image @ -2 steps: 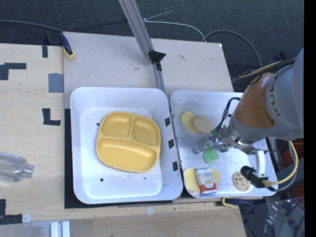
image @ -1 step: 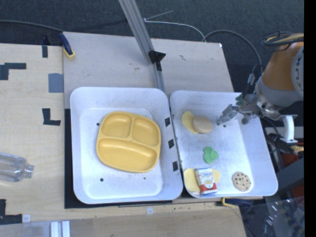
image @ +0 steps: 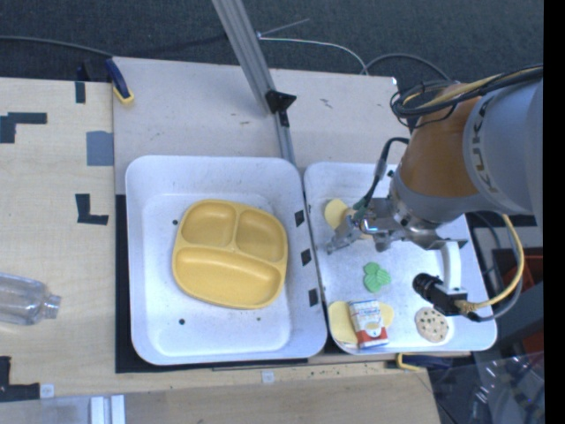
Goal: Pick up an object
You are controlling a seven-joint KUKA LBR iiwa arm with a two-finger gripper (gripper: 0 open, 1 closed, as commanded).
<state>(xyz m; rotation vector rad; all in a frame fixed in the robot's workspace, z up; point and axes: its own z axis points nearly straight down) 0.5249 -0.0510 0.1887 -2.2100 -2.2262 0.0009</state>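
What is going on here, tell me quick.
A KUKA arm reaches in over the right bin, its gripper low near a small pale yellow item. Nothing shows between its fingers. A green piece, a small carton and a cookie lie in that bin. The left bin holds a yellow divided plate.

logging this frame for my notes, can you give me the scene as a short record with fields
left bin: holds a yellow divided plate
right bin: holds a green piece, a small carton, a cookie and a pale yellow piece
carton: near front edge, lying on a yellow item
arm: reaches in from the right, over the right bin
gripper: low over the right bin, next to the pale yellow piece, nothing seen between its fingers
outside bins: clear bottle on the bench at far left
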